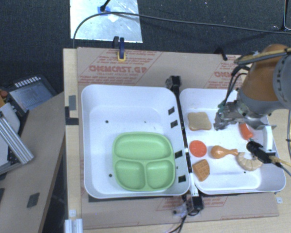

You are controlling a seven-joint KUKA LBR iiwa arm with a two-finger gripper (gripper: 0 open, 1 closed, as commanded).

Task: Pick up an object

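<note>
The right bin holds several toy foods: a tan bread slice, a red round slice, a brown drumstick, a small orange-brown waffle piece, a pale shrimp-like piece and an orange-red piece partly hidden by the arm. My gripper hangs low over the bin's upper middle, just right of the bread slice and above the drumstick. Nothing can be seen held in it.
A green three-compartment plate lies in the left bin. The black divider clips run between the bins. The arm's orange and grey wrist covers the right bin's upper right corner. Cables trail at the right edge.
</note>
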